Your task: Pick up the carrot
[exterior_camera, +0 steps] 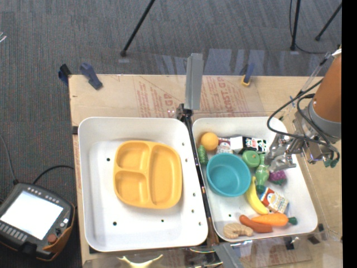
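We read this as the approach step, no grasp made. The grey arm with the orange band (329,94) comes in from the right, and its metal two-finger gripper (281,156) hangs over the upper right part of the right white shallow bin (308,197), by the small purple grape-like toy (277,176) and the green round toy (251,158). The orange plastic carrot with a green tip (271,220) lies flat near the bin's front edge, just beside a reddish sausage-like toy (254,224) and below the yellow plastic banana (255,197), well apart from the gripper. We judge the next move needs travel toward the front of the bin, then a descent with the jaws set across the carrot's narrow width. Jaws: we cannot tell whether spread or pressed together; we see nothing between them. The yellow divided plate (148,173) sits in the left white bin (89,166).
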`<state>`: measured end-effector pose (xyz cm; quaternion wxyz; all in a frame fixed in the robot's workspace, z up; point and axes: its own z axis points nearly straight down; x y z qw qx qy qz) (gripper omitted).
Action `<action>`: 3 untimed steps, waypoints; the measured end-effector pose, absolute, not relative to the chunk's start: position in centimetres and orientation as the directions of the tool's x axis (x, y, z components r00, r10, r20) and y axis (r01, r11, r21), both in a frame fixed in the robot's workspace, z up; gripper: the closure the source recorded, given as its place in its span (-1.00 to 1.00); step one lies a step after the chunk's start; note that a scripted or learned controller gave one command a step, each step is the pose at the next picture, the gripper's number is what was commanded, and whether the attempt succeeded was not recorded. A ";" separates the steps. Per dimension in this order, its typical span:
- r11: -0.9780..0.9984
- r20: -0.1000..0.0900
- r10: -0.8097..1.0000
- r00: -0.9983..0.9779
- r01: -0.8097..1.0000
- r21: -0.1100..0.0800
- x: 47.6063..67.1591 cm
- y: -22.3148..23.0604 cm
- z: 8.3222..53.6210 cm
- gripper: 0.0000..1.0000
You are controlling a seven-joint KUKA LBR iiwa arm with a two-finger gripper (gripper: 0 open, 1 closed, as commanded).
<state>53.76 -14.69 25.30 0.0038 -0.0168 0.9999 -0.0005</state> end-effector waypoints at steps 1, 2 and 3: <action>0.968 0.010 -0.252 -0.968 -0.252 0.008 47.7 -12.0 12.5 1.00; 0.905 -0.010 -0.426 -0.905 -0.426 -0.005 51.5 -13.7 27.9 1.00; 0.901 -0.011 -0.433 -0.901 -0.433 -0.007 54.6 -18.4 43.4 1.00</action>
